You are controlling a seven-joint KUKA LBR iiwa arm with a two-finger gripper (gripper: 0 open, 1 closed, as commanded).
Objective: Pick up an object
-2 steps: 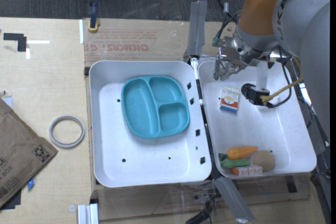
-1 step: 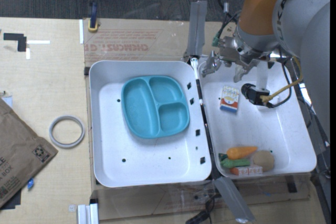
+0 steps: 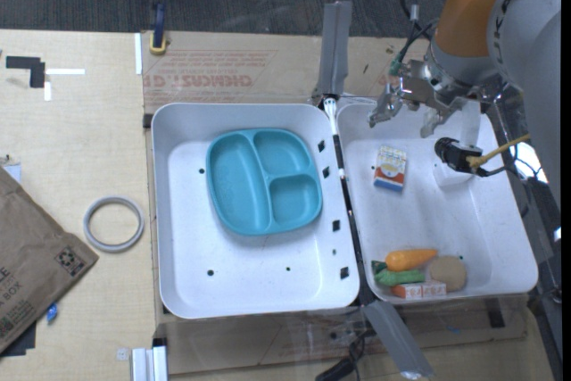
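A tape ring point(image 3: 113, 222) lies on the desk point(image 3: 71, 138). A blue tray point(image 3: 264, 181) sits in the left bin point(image 3: 169, 219). The right bin point(image 3: 500, 219) holds a small box point(image 3: 390, 169) mid-floor and a carrot point(image 3: 410, 260) near its front edge. The pincer point(image 3: 416, 110) hangs spread wide and empty above the far wall

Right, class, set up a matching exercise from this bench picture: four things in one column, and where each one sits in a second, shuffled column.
Things:
1. blue divided plate
2. small carton
3. toy carrot
4. tape ring

Places:
A. front corner of the right bin
B. on the bench, left of both bins
C. middle of the left bin
D. middle of the right bin, towards the back

Pairs: 1-C, 2-D, 3-A, 4-B
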